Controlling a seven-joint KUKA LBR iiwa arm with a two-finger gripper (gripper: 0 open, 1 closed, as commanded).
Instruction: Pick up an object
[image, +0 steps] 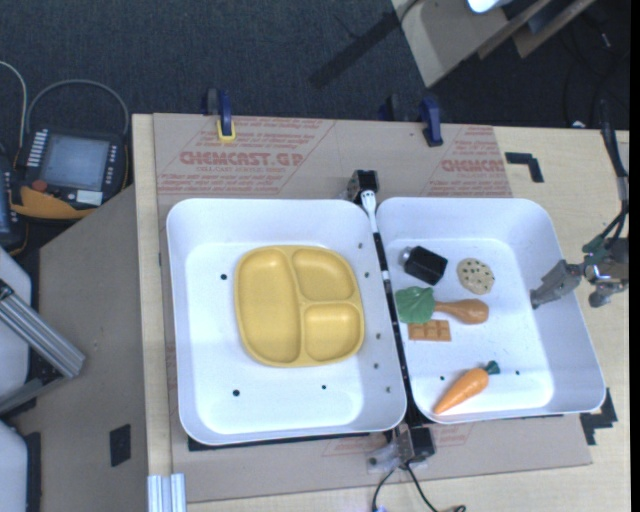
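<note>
Pincer (560, 283) at the right edge, low, pointing left

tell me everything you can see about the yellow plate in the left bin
The yellow plate is a rounded-square divided tray that looks like matte plastic, with three compartments: one long on its left, two smaller on its right. It lies flat and right side up near the middle of the left bin, slightly rotated. Nothing sits in it or touches it.
</note>
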